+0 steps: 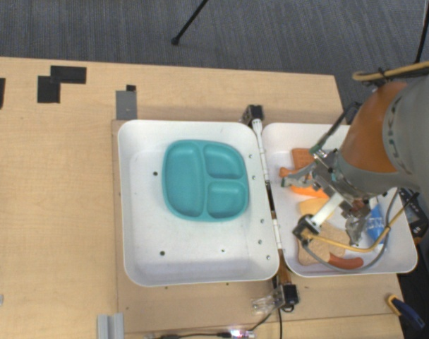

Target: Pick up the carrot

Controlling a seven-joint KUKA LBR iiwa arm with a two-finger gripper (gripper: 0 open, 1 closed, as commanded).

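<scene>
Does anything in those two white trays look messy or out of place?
Nothing looks spilled or broken. The teal divided plate lies flat, slightly turned, in the left bin. The right bin is crowded: toy foods lie jumbled together, including an orange carrot and a reddish sausage, with the arm covering part of the heap.

A matt, pale wood-grain bench is seen under two smooth, glossy white plastic bins, one holding a matt teal plastic divided plate, beside ribbed grey carpet.
</scene>
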